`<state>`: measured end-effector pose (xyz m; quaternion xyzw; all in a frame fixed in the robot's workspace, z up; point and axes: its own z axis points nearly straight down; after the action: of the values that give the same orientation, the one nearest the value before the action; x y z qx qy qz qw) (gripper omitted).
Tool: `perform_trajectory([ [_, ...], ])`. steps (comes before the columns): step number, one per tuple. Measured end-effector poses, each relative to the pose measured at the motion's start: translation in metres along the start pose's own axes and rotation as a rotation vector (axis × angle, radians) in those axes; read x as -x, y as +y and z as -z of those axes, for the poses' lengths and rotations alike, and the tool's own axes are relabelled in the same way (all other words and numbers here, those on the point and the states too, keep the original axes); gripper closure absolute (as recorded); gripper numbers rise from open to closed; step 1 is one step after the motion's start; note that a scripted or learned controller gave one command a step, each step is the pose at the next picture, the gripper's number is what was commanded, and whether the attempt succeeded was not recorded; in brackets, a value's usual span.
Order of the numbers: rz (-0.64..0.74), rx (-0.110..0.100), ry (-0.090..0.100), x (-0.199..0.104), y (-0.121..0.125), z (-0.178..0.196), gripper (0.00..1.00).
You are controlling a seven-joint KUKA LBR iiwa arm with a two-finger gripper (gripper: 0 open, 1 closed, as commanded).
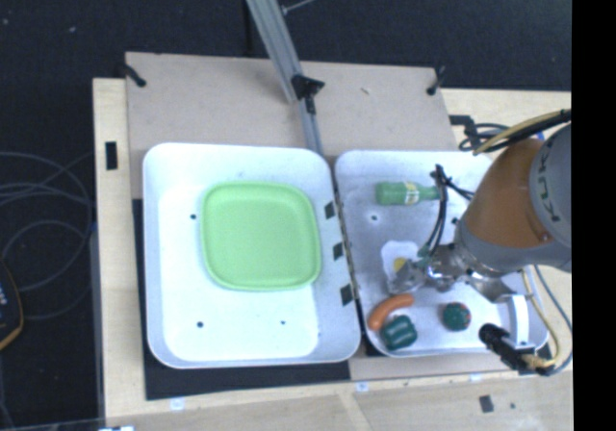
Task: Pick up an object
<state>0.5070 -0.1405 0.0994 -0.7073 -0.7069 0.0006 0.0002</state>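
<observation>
The right bin (364,179) holds a green bottle (405,193) lying near its back, an orange sausage-shaped piece (390,307) and a dark green block (397,331) at its front left, and a round dark green object (455,316) at the front. My gripper (416,272) is low in this bin, over a pale yellowish object (397,258), just above the orange piece. The grey arm with its orange band (510,203) reaches in from the right and covers the bin's right part.
The left bin (173,227) bears a light green square plate (260,235). A slanted metal pole (274,30) rises behind the bins. Black clips sit on the wall between the bins (339,251). Cables trail at the arm's right.
</observation>
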Motion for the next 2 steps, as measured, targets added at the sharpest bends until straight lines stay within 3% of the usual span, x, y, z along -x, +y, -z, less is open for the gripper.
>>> perform_trajectory([
  [1,-0.001,0.005,0.0,0.001,0.001,0.013,1.0],
  [2,0.001,0.007,-0.001,0.0,-0.002,0.075,1.0],
])
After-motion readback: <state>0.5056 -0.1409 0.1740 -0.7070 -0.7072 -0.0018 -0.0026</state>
